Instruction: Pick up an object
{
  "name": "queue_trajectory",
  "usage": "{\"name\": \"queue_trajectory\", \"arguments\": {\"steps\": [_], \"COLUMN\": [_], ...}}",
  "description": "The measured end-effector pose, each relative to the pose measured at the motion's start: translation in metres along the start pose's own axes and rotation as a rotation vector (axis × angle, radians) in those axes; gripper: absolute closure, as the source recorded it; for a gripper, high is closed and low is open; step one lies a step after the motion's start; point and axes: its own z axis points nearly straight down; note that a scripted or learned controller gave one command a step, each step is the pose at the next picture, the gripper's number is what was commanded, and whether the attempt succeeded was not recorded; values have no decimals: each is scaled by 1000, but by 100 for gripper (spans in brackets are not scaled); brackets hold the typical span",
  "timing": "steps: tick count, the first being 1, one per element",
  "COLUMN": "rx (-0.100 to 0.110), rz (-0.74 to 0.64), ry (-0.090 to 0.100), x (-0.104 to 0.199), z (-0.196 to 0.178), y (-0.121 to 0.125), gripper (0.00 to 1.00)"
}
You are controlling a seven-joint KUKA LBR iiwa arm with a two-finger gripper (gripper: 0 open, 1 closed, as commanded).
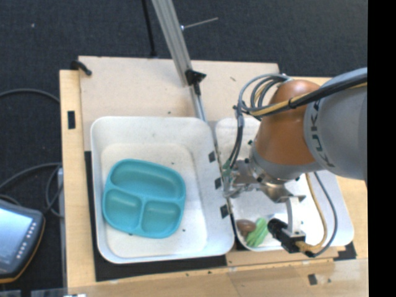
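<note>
- The table (pixel 154 85) is a pale wooden board standing on a dark floor (pixel 62 17), and it takes up the middle of the frame.
- Two shallow white bins sit on it side by side: the left bin (pixel 99 166) is at centre left and the right bin (pixel 344 229) at centre right, with their inner walls close together.
- A teal divided plate (pixel 144 198) lies flat in the left bin, towards its lower left part. It has one long compartment at the top and two smaller ones below.
- The arm (pixel 337 132) comes in from the right of the frame, and its orange band (pixel 281 132) hangs over the upper part of the right bin, covering much of that bin.
- The end effector (pixel 231 189) is over the left edge of the right bin, close to the wall between the two bins. It cannot be told whether it is open or closed, and nothing can be seen held in it.
- A small brown object (pixel 245 226) lies near the lower left corner of the right bin.
- A green object (pixel 259 232) lies tilted just beside the brown one, on its right. Both are below the end effector in the frame and apart from it.
- A slanted metal bar (pixel 173 33) runs from the top of the frame down to the table's upper middle.
- A screen device (pixel 15 237) sits on the floor at the lower left.
</note>
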Motion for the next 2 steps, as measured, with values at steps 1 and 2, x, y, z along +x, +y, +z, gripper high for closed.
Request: {"name": "queue_trajectory", "arguments": {"steps": [1,2], "rx": [-3,-7], "rz": [5,8], "ry": [0,0], "x": [-1,-2], "z": [-10,-21], "y": [2,3], "gripper": [100,100]}}
